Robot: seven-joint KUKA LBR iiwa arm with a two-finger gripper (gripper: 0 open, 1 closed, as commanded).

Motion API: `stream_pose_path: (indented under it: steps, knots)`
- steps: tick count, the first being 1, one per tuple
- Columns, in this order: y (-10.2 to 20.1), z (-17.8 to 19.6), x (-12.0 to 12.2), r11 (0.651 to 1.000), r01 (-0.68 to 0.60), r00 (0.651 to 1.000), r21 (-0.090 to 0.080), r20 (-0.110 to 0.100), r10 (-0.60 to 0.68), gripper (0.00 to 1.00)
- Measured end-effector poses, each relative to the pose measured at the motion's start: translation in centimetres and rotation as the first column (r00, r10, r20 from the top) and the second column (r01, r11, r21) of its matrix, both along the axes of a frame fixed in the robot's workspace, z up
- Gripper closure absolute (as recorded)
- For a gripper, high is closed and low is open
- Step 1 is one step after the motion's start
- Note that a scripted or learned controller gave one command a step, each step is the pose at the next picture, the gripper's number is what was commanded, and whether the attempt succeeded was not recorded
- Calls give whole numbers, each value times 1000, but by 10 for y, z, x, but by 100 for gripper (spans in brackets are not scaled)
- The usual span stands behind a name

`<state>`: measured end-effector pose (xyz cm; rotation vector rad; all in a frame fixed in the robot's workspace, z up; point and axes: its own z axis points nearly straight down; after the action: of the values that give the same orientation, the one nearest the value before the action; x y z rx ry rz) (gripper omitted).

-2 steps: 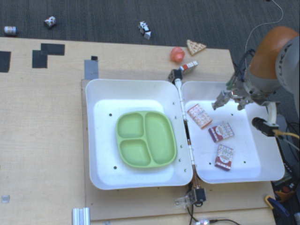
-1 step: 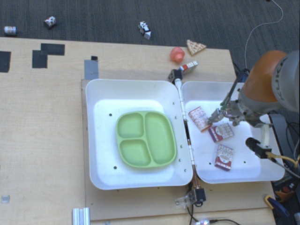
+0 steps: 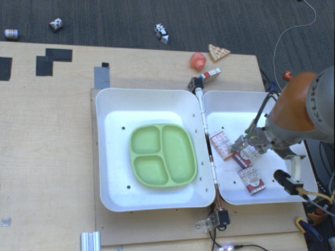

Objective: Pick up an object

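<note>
Nearest the camera, in the right white bin [image 3: 230, 192], a small red-and-white printed packet [image 3: 252, 180] lies flat; it looks light, thin and slightly crushable, best pinched across its short edges. Just beyond it the pincer [image 3: 246, 149] hangs low over a second, similar packet [image 3: 220, 144] and a dark red one [image 3: 242, 160], close together; how wide it stands I cannot tell. The left white bin [image 3: 112, 140] holds a smooth, rigid green plastic divided plate [image 3: 163, 156]. Farther back on the pale wooden worktop [image 3: 47, 140] sit a round red ball [image 3: 198, 60] and a toy pizza slice [image 3: 218, 52].
</note>
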<state>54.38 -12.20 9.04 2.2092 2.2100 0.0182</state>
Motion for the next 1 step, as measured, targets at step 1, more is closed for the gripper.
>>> stream_pose_path:
  steps: [1]
  knots:
    - [2, 13, 3, 1000, -3, 1000, 3, 5, 3, 100]
